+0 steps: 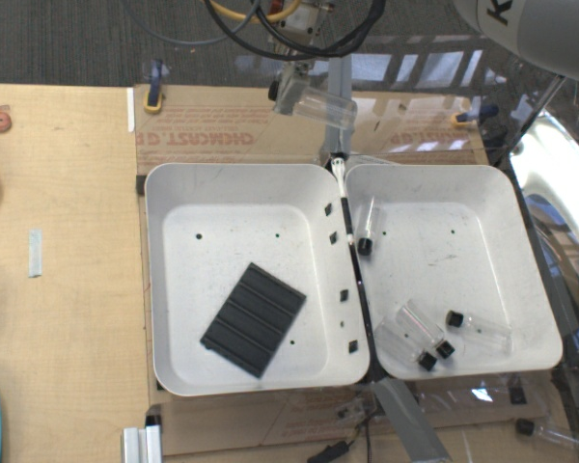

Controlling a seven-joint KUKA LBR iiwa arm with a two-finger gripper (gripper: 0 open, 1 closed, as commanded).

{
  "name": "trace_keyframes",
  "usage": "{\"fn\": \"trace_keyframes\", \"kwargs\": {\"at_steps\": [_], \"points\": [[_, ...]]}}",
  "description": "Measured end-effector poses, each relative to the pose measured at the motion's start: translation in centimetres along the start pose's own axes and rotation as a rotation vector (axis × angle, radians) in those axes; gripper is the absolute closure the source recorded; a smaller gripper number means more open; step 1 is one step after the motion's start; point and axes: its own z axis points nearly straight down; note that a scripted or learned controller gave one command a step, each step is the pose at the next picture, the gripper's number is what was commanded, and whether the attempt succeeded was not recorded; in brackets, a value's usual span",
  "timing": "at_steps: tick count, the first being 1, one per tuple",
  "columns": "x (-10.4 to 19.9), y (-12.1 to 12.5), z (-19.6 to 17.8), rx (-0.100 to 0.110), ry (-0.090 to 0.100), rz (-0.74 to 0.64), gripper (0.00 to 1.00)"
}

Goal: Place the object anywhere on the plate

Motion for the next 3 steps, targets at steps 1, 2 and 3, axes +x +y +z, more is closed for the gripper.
{"fn": "trace_keyframes", "kwargs": {"at_steps": [1, 2, 3], "points": [[0.2, 0.1, -0.6, 0.004, -0.006, 0.007, 1.00], [0.4, 0.2, -1.3, 0.008, -0.011, 0.014, 1.00], [0.6, 0.3, -2.0, 0.012, -0.017, 0.022, 1.00]]}}
